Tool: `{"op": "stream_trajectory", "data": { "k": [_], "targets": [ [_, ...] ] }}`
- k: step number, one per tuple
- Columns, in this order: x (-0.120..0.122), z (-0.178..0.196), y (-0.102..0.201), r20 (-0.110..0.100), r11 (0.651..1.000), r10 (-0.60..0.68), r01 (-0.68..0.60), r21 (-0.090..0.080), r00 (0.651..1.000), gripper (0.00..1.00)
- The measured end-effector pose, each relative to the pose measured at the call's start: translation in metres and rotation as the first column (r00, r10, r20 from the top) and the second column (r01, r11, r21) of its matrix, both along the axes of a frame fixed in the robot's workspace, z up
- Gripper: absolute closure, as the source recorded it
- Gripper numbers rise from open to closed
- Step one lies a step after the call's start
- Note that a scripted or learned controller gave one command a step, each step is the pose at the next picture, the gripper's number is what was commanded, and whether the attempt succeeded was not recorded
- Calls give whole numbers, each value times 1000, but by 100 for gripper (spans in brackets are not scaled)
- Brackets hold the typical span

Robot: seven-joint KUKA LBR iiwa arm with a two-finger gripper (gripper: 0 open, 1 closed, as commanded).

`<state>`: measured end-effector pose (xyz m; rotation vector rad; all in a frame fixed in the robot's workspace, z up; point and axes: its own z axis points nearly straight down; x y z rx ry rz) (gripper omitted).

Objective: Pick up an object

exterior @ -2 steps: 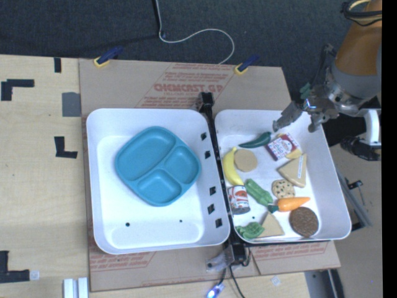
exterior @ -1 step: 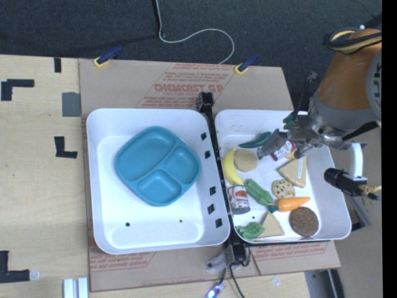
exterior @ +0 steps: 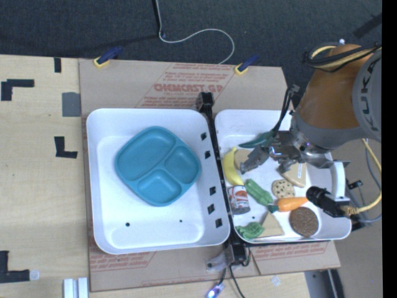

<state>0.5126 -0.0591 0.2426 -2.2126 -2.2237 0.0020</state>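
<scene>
— Where's it headed?
— The jaws (exterior: 255, 154) hang spread apart with nothing between them, over the right bin (exterior: 248, 121). The banana (exterior: 231, 167) lies just to their left, its long axis running toward and away from us.

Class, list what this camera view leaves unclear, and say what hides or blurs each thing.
- Pincer: blurred against the right bin, so nothing tells whether it grips anything.
- Cracker: partly covered by the arm's wrist.
- Can: label too small to read.
- Green item at the bin's near rim: too small to identify.
</scene>
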Motion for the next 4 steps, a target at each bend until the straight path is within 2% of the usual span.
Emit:
{"op": "stream_trajectory", "data": {
  "k": [1, 2, 3, 4],
  "targets": [
    [-31, -15, 54, -2, 1000, 1, -1, 0, 1000, 0],
    [-30, -22, 77, -1, 1000, -2, 2, -2, 1000, 0],
    [-28, 58, 128, 10, 1000, 3, -3, 0, 1000, 0],
    [-28, 156, 186, 14, 1000, 5, -5, 2, 1000, 0]
  ]
}}
